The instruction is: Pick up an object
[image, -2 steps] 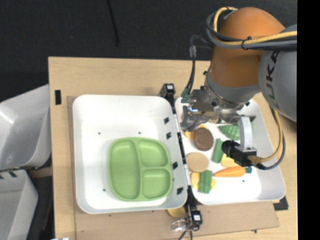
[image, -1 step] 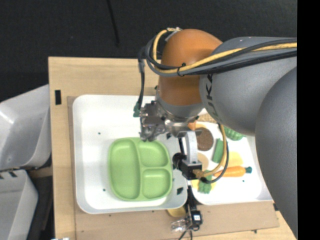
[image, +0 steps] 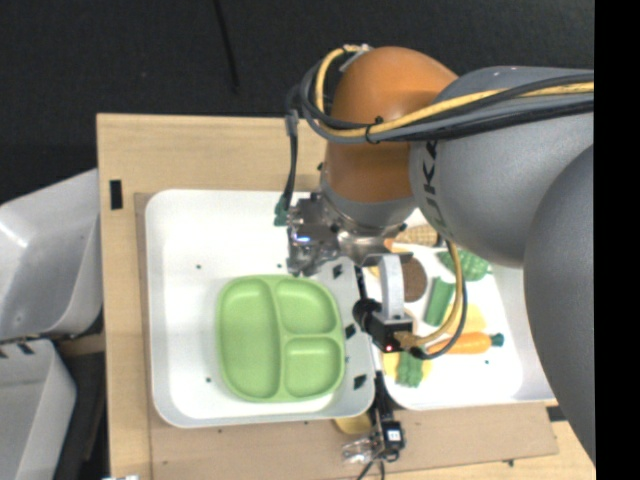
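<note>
My gripper [image: 305, 251] hangs low over the left bin [image: 180, 268], just above the far edge of a green divided plate [image: 250, 348] that lies in that bin. The orange wrist band and grey arm cover the seam between the bins and much of the right bin [image: 505, 378]. Small toy foods lie in the right bin: an orange carrot [image: 470, 344], a green pod [image: 437, 303], a green piece [image: 410, 369] near the front, a leafy green piece [image: 472, 266] and a brown piece [image: 413, 288]. I see nothing held in the gripper.
The bins rest on a wooden bench [image: 120, 368]. A white machine housing [image: 45, 258] stands off the bench to the left. Cables [image: 455, 308] loop down from the wrist over the right bin. A small metal fitting [image: 375, 443] sits at the bench's front edge.
</note>
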Robot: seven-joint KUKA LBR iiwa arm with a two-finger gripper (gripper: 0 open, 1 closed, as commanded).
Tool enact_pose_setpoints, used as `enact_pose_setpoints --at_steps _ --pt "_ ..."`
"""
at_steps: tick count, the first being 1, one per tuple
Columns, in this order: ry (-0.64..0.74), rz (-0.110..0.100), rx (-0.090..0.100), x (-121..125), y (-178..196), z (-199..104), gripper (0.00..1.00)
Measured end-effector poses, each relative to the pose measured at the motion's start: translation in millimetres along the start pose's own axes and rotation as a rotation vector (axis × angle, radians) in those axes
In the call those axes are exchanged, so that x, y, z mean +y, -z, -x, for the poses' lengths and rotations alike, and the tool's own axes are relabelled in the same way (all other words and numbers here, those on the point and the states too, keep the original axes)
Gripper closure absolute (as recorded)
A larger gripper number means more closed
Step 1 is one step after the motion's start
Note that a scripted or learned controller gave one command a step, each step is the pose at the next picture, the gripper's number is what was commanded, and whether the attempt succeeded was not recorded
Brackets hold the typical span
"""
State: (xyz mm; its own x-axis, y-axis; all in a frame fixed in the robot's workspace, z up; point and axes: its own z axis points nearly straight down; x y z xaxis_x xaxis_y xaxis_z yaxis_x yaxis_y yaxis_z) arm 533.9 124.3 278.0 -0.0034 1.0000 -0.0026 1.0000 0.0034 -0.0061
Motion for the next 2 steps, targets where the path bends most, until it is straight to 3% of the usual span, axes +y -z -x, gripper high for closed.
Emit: enact_pose_setpoints --at_steps 1,2 --pt "0.002 -0.005 -0.002 1 7 1 1.00" --pt "-0.006 0.009 0.000 -5 64 54 1.00"
